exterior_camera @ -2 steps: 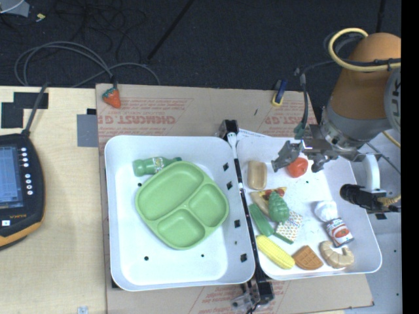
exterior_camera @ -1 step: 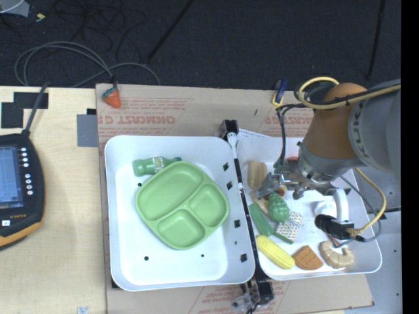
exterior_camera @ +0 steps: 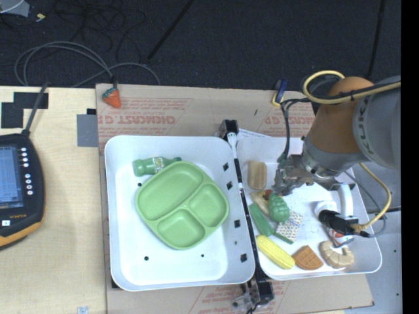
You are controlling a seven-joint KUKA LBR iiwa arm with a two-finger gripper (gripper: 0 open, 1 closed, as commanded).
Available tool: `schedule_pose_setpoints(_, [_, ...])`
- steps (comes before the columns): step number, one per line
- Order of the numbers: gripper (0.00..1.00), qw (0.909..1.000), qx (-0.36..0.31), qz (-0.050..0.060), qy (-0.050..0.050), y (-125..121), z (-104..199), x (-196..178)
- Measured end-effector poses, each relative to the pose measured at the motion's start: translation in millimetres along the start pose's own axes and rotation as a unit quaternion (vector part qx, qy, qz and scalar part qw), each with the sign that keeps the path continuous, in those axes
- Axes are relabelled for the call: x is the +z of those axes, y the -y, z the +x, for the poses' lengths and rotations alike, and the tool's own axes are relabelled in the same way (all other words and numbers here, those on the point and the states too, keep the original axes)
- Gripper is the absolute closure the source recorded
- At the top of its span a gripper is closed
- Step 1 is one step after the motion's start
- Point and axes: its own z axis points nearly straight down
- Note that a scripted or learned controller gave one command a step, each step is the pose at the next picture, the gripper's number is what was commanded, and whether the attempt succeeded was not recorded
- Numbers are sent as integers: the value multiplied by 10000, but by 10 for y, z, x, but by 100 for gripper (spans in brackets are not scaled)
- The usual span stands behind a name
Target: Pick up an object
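Note:
My gripper (exterior_camera: 283, 186) is down in the right bin (exterior_camera: 366, 261), at its middle. It hangs just above a bumpy green toy (exterior_camera: 279, 209), with a tan bread-like piece (exterior_camera: 257, 174) to its left. Around them lie a long green vegetable (exterior_camera: 262, 220), a speckled white square (exterior_camera: 289, 227), a yellow corn cob (exterior_camera: 275, 252), an orange-brown cracker (exterior_camera: 308, 258) and a tan ring-shaped piece (exterior_camera: 338, 256). Nothing shows clearly between the fingers.
The left bin (exterior_camera: 124, 254) holds a green divided plate (exterior_camera: 182, 205) and a small green bottle (exterior_camera: 152, 166) at its upper left. A black divider (exterior_camera: 237, 195) separates the bins. A handheld control pendant (exterior_camera: 16, 188) lies on the bench at far left.

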Motion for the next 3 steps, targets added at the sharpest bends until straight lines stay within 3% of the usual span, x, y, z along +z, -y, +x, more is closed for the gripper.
schedule_pose_setpoints(3, [100, 9999, 56, 84, -18, 19, -28, -224])
